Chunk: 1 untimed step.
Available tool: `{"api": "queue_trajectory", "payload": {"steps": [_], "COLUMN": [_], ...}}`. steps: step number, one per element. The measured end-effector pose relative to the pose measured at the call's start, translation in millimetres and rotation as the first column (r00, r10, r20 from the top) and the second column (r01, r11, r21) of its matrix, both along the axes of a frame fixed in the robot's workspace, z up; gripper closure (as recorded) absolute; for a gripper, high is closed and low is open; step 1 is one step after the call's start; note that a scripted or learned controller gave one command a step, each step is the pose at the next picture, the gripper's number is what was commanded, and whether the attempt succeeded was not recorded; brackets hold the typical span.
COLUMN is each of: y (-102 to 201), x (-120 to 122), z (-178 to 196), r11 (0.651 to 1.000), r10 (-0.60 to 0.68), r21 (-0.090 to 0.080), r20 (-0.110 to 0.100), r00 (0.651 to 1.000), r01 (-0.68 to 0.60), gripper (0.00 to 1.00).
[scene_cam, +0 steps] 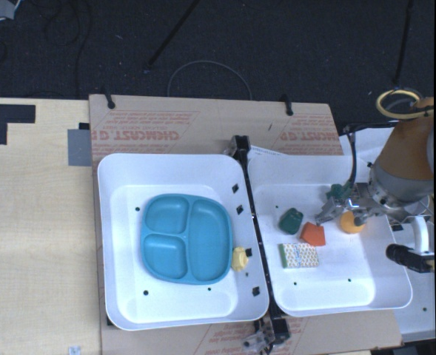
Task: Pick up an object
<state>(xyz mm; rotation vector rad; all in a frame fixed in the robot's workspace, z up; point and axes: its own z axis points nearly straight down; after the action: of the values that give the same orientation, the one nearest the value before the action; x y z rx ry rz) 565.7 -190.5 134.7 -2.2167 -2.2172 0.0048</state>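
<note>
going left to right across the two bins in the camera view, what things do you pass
blue divided plate → small yellow piece → green object → patterned block → orange block → gripper → yellow-orange object

Bins [121, 198] smooth white plastic, slight gloss. Blue plate [186, 238] matt plastic. Board [203, 128] under bins brown printed cardboard. Bench [32, 235] pale wood, matt. Floor [203, 28] dark, rough carpet.

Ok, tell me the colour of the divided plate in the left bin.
The divided plate is light blue, seen plainly in the camera view.
</note>
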Motion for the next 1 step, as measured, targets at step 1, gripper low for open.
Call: {"api": "queue_trajectory", "payload": {"steps": [1], "y": [3.3], "x": [5.5], "z": [-42.3], "r11": [1.000], "r10": [0.000], "r21": [0.003], "r20": [0.017], "r00": [1.000], "r01": [0.000], "gripper": [0.00]}}
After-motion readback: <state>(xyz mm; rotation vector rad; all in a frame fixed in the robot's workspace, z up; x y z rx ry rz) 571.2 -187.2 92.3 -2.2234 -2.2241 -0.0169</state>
